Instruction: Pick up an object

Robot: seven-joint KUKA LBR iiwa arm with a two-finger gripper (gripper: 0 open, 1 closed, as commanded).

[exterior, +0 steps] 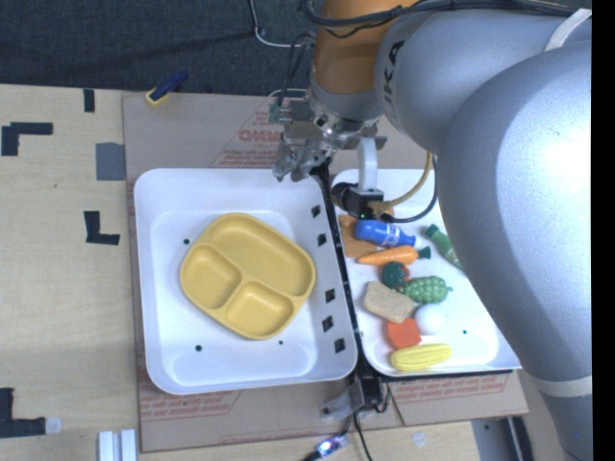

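Observation:
My gripper (296, 164) hangs over the far rim of the left bin (159, 257), near the divider between the bins. I see nothing held in it. A yellow divided plate (248, 275) lies in the left bin, in front of the gripper. The right bin (480, 344) holds several toy foods: a blue bottle (382, 231), an orange carrot (389, 255), a tan bread slice (387, 303), a green bumpy vegetable (429, 289), a red block (404, 333), a white egg (431, 319) and a yellow corn cob (420, 356).
The grey arm (509, 161) covers the right bin's far and right side. A green item (444, 243) lies at the arm's edge. A cable (255, 8) hangs at the back. Brown cardboard (202, 123) lies under both bins.

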